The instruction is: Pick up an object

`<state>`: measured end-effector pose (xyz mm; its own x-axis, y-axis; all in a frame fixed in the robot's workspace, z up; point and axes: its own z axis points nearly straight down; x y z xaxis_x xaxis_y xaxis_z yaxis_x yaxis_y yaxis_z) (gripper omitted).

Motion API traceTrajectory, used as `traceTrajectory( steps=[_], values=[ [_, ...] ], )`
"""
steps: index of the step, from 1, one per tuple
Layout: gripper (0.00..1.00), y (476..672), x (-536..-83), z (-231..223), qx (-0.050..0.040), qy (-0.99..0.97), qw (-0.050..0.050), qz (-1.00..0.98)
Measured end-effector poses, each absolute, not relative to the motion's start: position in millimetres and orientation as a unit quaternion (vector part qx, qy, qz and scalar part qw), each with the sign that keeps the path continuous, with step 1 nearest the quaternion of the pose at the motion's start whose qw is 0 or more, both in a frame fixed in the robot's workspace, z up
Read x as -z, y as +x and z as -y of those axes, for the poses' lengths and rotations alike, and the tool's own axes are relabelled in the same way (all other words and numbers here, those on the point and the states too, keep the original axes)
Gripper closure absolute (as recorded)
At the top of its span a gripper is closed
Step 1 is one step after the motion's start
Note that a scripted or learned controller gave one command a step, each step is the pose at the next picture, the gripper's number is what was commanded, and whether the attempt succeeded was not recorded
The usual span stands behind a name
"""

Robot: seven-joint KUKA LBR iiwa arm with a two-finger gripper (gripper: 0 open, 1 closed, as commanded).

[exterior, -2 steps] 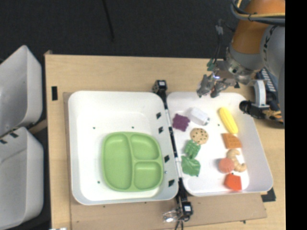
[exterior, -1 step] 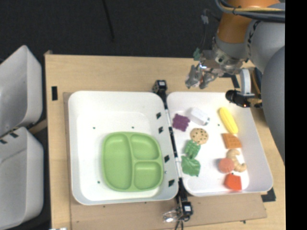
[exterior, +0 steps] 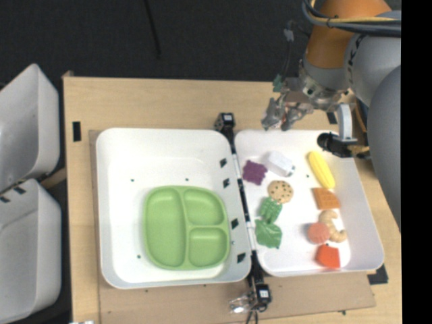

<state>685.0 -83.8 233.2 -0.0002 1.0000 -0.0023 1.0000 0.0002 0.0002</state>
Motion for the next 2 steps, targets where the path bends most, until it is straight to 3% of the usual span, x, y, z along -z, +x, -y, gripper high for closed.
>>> traceTrajectory(
  steps=[1,2],
  values=[
    [1.0,671.1,-238,78,0.0009,0.707,0.0,-0.707],
    [1.0,679.4,-250,74,-0.0001,0.706,0.001,-0.708]
  ],
)
